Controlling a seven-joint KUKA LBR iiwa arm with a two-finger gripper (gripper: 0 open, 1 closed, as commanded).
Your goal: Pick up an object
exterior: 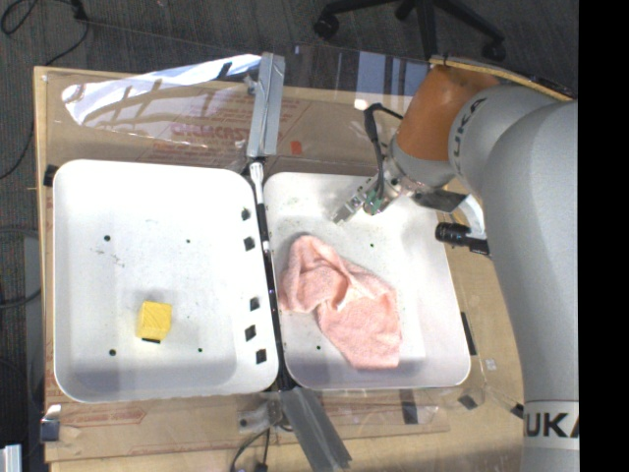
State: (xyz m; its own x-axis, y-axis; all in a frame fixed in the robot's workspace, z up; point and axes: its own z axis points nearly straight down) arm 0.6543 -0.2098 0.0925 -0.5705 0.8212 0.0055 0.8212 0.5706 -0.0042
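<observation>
My gripper (346,210) hangs over the far part of the right bin (432,347), nothing between its fingers; whether they are spread or closed, I cannot tell. I judge the pick not yet begun. The pink cloth (339,301) lies crumpled nearer, apart from me; next I must descend onto it.

The arm (531,264) is thick, smooth, light grey casing with rounded segments. An orange band (437,111) rings it above the wrist. A thin black cable (373,131) loops beside the wrist. Dark letters "UKA" (550,424) mark the casing at five o'clock. The gripper (352,209) is small, metallic, with a green spot.
</observation>
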